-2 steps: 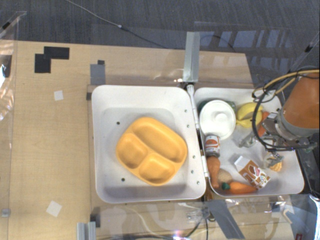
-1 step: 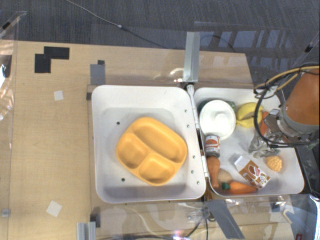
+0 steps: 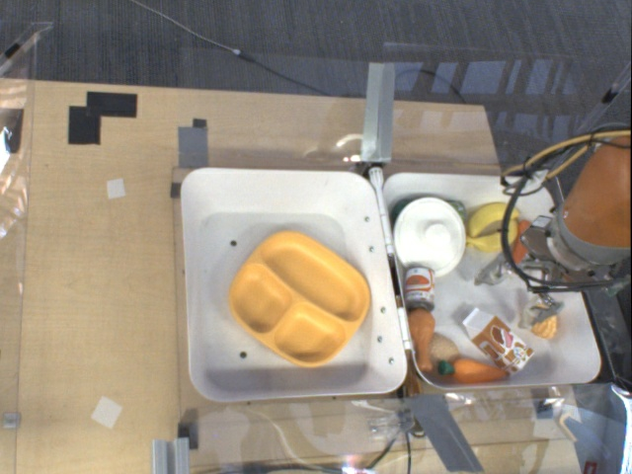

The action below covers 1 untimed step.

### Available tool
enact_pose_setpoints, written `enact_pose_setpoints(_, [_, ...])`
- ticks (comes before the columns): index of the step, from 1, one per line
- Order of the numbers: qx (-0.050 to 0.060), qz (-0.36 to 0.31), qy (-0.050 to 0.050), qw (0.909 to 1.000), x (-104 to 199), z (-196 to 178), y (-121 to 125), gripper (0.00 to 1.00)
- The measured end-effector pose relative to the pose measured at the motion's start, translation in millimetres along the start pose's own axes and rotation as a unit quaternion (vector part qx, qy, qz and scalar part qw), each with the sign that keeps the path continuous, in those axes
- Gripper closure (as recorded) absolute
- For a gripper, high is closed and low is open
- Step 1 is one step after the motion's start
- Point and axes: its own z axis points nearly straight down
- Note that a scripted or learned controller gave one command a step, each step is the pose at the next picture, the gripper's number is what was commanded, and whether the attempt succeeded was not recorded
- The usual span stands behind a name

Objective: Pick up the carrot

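Lying at the right-hand white bin's (image 3: 591,363) front wall, just left of a red snack packet (image 3: 503,345), the slim orange carrot (image 3: 478,370) is awaiting the 2-finger gripper (image 3: 538,265), grip state indeterminable, which is hovering well behind it and needing forward travel and long-axis alignment.

We look down on a pale wooden surface (image 3: 89,294) with a fine grain, lit evenly from above. Beyond its far edge lies dark grey carpeted floor (image 3: 296,13), crossed by a thin pale cable (image 3: 158,18). Black tape shapes (image 3: 99,115) sit near the far left corner, and small pale squares (image 3: 117,188) are stuck here and there. A grey metal bracket (image 3: 378,112) stands upright at the far middle. Clear plastic panels (image 3: 20,57) catch faint glare along the left and near edges.
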Motion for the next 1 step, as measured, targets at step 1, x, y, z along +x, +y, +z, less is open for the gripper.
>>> enact_pose_setpoints(1, [-0.004, -0.02, 0.003, 0.9998, 9.0, 13.3, 0.6, 0.0])
